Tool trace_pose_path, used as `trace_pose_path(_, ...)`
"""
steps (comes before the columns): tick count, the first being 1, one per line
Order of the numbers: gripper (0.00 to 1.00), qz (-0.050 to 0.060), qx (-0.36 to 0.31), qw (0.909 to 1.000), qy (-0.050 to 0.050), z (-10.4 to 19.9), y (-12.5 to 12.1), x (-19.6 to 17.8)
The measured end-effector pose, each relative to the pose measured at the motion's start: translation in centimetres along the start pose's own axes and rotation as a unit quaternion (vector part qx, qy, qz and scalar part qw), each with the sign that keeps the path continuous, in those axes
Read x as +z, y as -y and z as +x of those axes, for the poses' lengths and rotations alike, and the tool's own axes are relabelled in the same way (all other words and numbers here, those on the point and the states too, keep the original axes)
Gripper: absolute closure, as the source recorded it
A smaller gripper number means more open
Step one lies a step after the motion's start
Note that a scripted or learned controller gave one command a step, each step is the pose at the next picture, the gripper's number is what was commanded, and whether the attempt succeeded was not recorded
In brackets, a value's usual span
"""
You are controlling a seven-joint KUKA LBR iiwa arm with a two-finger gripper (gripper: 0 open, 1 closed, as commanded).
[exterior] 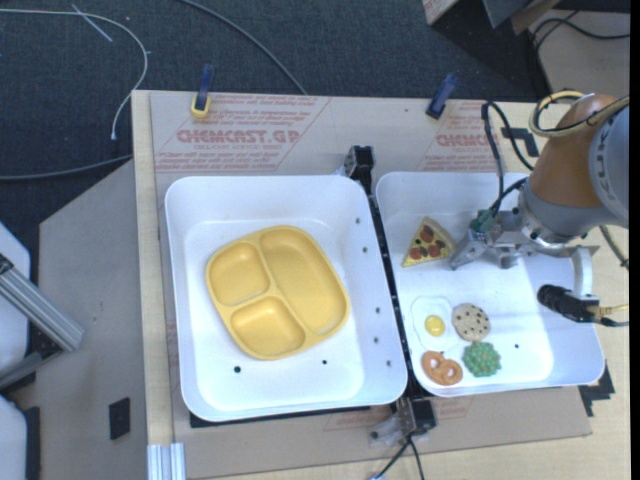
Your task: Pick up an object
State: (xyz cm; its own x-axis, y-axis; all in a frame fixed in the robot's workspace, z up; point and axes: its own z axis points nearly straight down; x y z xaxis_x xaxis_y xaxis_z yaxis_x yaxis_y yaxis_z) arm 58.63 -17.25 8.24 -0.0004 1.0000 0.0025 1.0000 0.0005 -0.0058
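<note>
- The pizza slice [428, 242], just beside the fingers [478, 250], is judged light, stiff and flat; its thin edges should be pinched.
- Whether the fingers are released or clenched cannot be told.

Two white bins [190, 268] sit on a tan board printed with faded red lettering, and the left one holds a yellow divided plate [277, 290]. Right of that plate lie a yellow pizza slice [428, 242] dotted red, a white fried egg [433, 320] with a yellow yolk, a tan speckled cookie [470, 320], an orange-brown pretzel [441, 368] and a green broccoli [483, 359]. Farther right of the plate, the grey arm [585, 183] shows its orange band, and two blue clamps [204, 86] grip the board's far edge.
</note>
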Motion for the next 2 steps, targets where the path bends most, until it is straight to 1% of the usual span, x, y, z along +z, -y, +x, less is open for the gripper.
trace_pose_path(1, 1.00, -0.003, 0.000, 1.0000, 0.000, 0.0, -0.2, -1.4)
trace_pose_path(2, 1.00, -0.005, 0.000, 1.0000, 0.002, 0.0, -0.4, -5.8)
